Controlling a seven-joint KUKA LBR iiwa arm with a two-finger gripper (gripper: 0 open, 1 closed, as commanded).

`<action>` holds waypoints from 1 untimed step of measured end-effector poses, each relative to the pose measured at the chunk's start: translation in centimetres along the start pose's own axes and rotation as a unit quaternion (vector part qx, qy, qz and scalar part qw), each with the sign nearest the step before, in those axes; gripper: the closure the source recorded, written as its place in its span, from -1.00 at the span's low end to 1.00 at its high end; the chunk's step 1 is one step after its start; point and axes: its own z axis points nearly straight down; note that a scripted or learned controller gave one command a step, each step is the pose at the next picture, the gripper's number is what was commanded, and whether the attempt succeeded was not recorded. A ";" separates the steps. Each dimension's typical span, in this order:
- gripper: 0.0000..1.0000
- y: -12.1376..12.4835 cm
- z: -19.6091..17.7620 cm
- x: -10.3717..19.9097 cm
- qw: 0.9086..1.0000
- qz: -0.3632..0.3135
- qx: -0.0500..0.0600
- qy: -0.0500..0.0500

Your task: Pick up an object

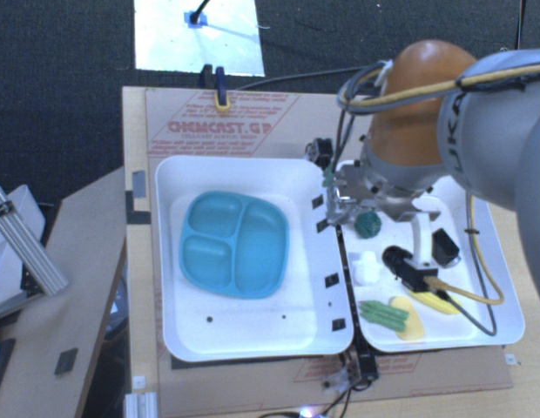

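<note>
A blue divided plastic plate (235,242) lies in the left white bin (192,325). The gripper (361,209) hangs just above a small teal ball (368,225) in the right white bin (509,307); whether it is open or closed cannot be told

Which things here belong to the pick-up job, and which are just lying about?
In play: gripper over the right bin; in that bin a teal ball, white block, green pod and yellow piece.
Lying about, as it looks: blue divided plate in the left bin; blue clamp and white sheet beyond the bins.
</note>
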 end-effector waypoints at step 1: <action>1.00 -0.3 -0.3 5.4 1.000 0.000 0.000 0.000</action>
